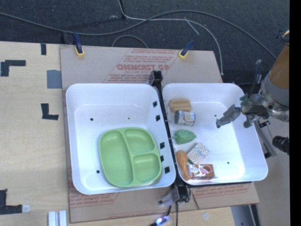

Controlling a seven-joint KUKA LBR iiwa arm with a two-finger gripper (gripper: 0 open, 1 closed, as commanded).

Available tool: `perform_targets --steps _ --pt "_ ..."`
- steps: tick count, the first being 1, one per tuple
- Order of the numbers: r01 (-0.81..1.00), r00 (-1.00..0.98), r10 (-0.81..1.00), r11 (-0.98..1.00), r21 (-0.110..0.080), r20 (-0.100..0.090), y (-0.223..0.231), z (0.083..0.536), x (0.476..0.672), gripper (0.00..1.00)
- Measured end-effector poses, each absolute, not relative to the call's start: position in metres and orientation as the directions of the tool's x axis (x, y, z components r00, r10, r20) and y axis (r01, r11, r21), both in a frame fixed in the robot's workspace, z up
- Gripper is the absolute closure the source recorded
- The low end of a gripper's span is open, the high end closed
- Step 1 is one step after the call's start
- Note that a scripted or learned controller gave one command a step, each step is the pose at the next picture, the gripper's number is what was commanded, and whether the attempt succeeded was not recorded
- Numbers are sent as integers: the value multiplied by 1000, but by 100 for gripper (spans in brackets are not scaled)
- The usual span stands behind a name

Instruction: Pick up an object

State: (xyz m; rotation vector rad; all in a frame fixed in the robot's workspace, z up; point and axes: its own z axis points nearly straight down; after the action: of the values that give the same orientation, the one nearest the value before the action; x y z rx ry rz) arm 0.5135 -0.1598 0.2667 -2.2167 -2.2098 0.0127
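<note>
Gripper [235,115] hangs over the right bin [235,173], holding nothing — how far open we cannot tell. Nearest target, the small can [185,118], lies to its left; we'd centre above it, then descend.

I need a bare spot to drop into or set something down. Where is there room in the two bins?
Right bin: bare floor between the item column and its right wall, below the hand. Left bin: bare strip above the green tray and along its left. Crowded: right bin's left edge, with bread roll, can, green leaf, carrot, packets.
</note>
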Motion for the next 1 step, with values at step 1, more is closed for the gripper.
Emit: perform_targets --steps 1 --pt "1000 -1 1000 1 -1 0 -159 274 516 0"
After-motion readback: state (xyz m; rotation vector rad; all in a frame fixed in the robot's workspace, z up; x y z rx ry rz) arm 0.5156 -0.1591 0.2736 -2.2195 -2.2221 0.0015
